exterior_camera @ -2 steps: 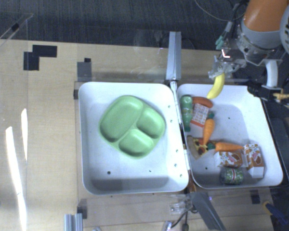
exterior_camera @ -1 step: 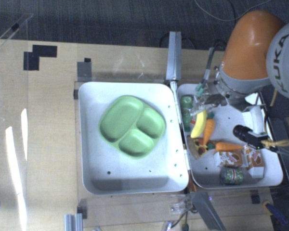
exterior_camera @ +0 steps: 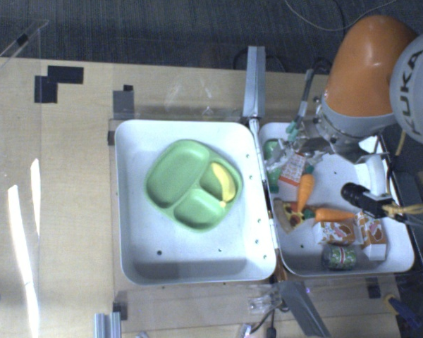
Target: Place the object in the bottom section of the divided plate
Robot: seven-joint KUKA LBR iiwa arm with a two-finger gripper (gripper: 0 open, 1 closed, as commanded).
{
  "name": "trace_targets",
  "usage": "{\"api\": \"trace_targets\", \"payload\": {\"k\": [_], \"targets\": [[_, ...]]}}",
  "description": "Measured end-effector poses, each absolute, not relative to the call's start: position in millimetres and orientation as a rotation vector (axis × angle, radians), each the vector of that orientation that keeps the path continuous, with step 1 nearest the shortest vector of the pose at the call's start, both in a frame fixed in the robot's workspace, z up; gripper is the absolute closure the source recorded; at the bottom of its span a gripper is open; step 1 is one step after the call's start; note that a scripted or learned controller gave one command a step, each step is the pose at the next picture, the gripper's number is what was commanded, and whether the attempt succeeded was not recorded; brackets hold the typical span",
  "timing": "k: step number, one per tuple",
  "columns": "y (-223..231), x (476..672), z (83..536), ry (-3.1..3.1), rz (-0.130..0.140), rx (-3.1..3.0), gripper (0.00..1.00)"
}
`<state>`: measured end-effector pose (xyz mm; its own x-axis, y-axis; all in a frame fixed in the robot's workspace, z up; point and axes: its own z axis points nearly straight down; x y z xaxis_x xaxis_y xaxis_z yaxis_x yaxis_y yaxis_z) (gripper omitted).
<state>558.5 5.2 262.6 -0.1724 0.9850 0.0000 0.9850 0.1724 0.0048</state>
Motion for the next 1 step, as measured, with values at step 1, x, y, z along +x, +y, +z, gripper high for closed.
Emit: {"api": "trace_targets", "payload": {"k": [1], "targets": [[43.7, 564.4, 244.2, 2.692, 0.007, 1.611, 0.0]]}}
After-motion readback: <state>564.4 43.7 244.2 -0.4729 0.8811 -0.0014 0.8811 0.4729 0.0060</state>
